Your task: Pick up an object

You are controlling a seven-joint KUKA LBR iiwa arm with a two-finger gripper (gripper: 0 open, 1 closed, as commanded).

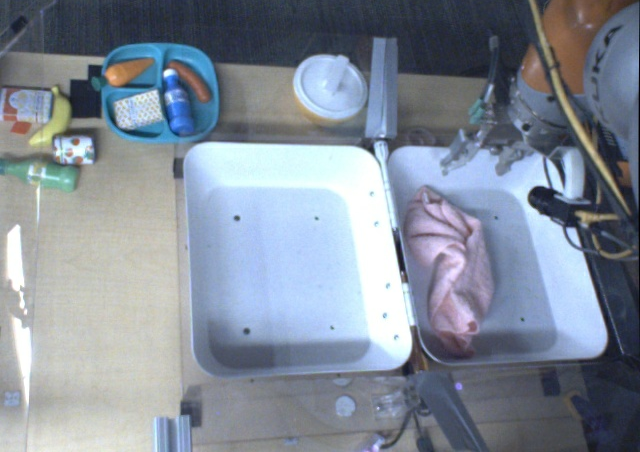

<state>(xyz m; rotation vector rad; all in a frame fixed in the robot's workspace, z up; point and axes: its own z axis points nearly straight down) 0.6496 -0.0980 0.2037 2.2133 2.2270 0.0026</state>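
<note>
A crumpled pink cloth (452, 265) lies in the right bin (560, 330), stretching from its back left toward the front middle. My gripper (482, 158) hangs over the back edge of that bin, behind and a little right of the cloth and apart from it. Its fingers (452, 156) are spread open with nothing between them. The grey arm with its orange band (580, 0) comes in from the upper right.
The left bin (215, 340) sits beside the right one. Behind the bins are a white lidded bowl (330, 87) and a blue divided plate (205, 70) of toy food. A banana (55, 115), a small can (74, 149) and a green bottle (40, 174) lie at the bench's left.
</note>
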